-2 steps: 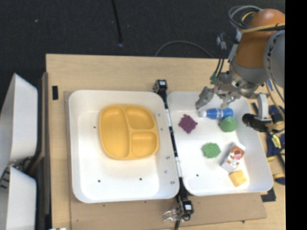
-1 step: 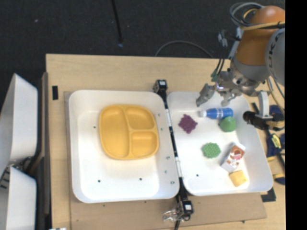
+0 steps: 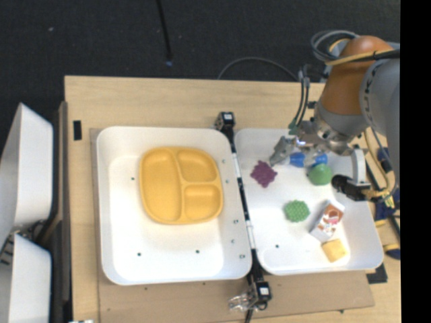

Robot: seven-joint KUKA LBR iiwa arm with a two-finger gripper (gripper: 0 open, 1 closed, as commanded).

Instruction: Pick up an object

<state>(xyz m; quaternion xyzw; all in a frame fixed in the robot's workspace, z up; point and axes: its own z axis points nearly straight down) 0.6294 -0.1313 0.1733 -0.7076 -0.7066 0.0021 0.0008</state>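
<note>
While the arm (image 3: 350,79) hangs over the right bin's (image 3: 269,247) far side, the hand (image 3: 296,152) sits low there, just beside a blue piece (image 3: 298,159) and near the green ball (image 3: 320,174); can't tell its grip state. Purple toy (image 3: 264,173), green knobbly ball (image 3: 296,210), carton (image 3: 328,222), yellow block (image 3: 334,249) lie apart in the bin. Yellow tray (image 3: 180,184) in left bin (image 3: 121,247).

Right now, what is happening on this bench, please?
A grey robot arm with an orange band reaches in over the right bin. Its gripper is low near a blue object, close to a purple piece and a green ball. I cannot tell whether it holds anything. A green lumpy object, a small carton and a yellow block lie further along. The left bin holds a yellow divided plate.
</note>
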